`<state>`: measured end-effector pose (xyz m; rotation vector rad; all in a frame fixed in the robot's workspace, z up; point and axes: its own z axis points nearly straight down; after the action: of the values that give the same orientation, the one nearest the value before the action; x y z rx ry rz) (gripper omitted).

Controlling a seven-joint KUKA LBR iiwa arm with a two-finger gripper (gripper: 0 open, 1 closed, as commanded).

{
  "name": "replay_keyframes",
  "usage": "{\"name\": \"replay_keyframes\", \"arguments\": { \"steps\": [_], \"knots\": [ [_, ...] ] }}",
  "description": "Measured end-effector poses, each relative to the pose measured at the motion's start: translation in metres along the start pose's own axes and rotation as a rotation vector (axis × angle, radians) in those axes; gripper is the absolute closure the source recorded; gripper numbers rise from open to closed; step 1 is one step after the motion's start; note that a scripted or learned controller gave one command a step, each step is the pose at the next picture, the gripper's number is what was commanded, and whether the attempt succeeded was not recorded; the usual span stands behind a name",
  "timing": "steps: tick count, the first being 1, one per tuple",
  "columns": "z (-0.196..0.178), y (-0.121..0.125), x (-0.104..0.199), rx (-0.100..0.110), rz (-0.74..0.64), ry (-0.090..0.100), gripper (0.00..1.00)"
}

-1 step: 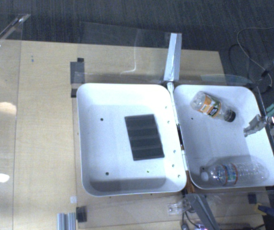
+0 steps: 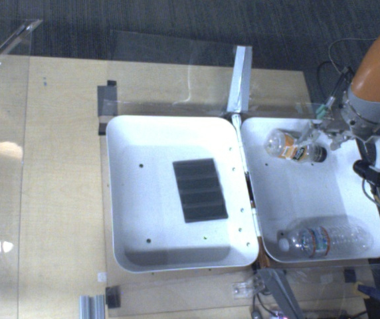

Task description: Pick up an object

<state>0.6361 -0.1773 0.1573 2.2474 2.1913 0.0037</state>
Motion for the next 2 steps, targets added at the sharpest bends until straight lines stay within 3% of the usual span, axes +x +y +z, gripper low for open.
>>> {"name": "replay_keyframes", "arguments": {
  "steps": [1, 2],
  "knots": [
    [-0.0350, 0.0360, -0.0249, -0.008, -0.231, -0.003, 0.00],
    [-0.0349, 0.0360, -0.0247, -0.008, -0.231, -0.003, 0.00]
  ]
}}
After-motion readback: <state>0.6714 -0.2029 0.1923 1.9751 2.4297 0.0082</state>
